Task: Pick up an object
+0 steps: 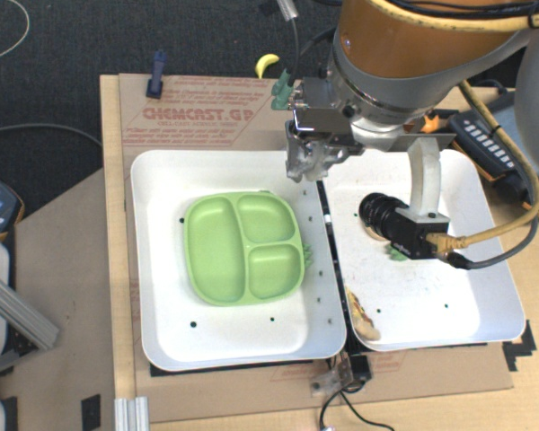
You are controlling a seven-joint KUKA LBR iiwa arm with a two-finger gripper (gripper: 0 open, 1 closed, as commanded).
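We see 2 white bins on the worktop (207, 106); the left bin (157, 241) carries a green divided plate (242, 245) lying flat near its middle, the likeliest thing to lift. The gripper (307, 162) hangs over the far end of the ridge between the bins, above and apart from the plate; we cannot tell its state. The right bin (467, 303) holds a tan scrap (363, 318) by its near left corner.
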